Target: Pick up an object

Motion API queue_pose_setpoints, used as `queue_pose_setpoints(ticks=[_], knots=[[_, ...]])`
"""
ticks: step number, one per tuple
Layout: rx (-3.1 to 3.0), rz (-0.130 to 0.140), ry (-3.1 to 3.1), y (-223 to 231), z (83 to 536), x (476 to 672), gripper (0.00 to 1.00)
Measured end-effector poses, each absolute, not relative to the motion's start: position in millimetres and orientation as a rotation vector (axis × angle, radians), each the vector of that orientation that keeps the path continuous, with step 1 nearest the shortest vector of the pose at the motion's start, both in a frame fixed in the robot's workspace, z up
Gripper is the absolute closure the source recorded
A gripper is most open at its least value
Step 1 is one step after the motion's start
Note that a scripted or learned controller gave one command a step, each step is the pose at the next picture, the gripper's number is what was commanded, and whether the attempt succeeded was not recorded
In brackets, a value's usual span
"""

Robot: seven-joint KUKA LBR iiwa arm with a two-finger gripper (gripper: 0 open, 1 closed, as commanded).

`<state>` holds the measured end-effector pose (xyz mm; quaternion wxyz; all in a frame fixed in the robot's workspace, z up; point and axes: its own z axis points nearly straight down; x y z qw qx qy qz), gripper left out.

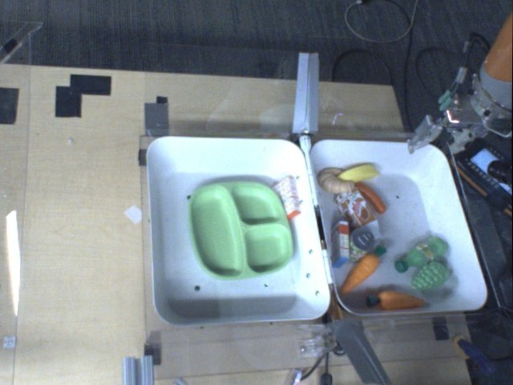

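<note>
**Arm off to the side, toys in rt bin**

We see the gripper (449,123) above the rt bin's (462,215) far rt corner; can't tell its state. Banana (358,172), carrots (360,271), other toys lie inside. Green tray (239,229) in left bin (172,295).

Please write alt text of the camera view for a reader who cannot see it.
The pincer hangs over the far right corner of the right bin, which holds toy food: banana, carrots, green items. The left bin holds a green divided tray.
</note>
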<state>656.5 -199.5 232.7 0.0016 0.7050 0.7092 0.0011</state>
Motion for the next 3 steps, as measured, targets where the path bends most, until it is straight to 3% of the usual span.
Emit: queue_pose_setpoints(ticks=[1,2,3], knots=[[1.770,0.006,2.587,-139,87,662.6,0.00],[1.765,0.015,2.583,-137,99,665.7,1.00],[1.922,0.008,2.478,-24,258,670.7,1.00]])
